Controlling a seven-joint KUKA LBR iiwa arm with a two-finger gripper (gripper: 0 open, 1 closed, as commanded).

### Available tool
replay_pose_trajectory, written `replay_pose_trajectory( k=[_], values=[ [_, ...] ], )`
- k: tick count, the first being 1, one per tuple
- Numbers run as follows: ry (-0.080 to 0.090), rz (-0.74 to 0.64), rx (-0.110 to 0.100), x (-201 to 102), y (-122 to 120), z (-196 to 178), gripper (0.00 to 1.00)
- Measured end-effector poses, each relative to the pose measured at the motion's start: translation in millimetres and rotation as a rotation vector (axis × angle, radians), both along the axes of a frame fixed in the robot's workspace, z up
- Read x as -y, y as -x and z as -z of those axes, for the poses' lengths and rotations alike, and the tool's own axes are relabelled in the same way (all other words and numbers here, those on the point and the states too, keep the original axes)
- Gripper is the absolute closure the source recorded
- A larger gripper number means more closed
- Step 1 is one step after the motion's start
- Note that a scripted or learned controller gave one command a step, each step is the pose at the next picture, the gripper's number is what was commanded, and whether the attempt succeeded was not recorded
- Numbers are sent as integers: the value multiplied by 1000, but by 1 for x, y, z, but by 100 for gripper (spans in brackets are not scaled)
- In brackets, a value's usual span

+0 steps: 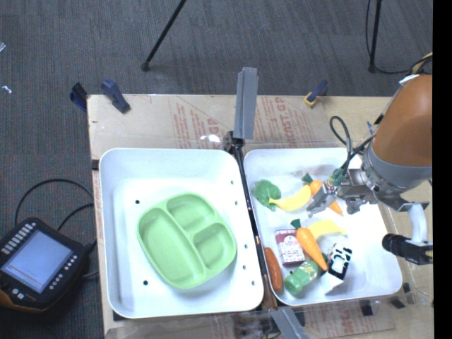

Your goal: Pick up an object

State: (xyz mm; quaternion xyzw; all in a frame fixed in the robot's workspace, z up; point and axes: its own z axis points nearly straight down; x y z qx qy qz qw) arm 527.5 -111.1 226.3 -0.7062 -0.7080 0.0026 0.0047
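Claw point(326, 202) low in right bin point(374, 274), over the food pile; its opening and grip cannot be made out.
Banana point(293, 201) just left of claw, green leafy piece point(265, 191) beyond. Below claw: carrot point(310, 246), red box point(287, 247), green bottle point(301, 277). Green tray point(186, 240) in left bin point(116, 189).

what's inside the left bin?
The left bin holds one thing: a green divided tray with three compartments, lying flat. Nothing shows in its compartments. Whatever lies under the tray is covered.
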Motion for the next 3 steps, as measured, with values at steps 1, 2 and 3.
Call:
replay_pose_trajectory(
  k=[1, 2, 3],
  values=[
    [1, 63, 1, -30, -18, 5, 0],
    [-1, -10, 10, 4, 7, 136, 0],
    [0, -3, 12, 6, 6, 127, 100]
  ],
)
